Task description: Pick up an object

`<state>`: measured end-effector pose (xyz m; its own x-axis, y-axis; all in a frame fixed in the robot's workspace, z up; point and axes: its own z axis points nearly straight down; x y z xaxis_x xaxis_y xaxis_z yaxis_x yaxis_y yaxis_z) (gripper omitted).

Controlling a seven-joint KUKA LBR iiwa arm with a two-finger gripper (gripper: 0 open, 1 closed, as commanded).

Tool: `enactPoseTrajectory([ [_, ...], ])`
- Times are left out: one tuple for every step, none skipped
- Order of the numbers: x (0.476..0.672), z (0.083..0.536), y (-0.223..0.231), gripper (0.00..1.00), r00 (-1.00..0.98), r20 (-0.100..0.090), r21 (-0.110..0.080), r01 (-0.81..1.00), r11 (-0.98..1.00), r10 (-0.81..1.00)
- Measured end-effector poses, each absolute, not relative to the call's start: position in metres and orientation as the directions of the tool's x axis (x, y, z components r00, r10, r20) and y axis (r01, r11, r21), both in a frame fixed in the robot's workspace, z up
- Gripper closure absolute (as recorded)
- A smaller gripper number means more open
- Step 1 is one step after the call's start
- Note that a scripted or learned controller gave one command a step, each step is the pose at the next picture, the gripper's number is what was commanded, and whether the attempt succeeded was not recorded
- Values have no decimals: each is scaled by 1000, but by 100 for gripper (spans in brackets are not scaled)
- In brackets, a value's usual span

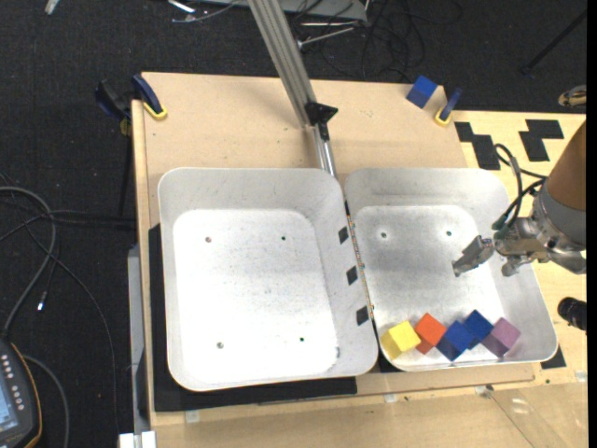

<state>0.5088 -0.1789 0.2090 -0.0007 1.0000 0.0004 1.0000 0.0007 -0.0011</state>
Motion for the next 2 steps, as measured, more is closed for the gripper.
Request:
enactPoseTrajectory([
  [551,290,-179,0,-5,-4,11,1000,6,1000],
  [578,197,-131,0,-7,3,-6,1000,7,1000],
])
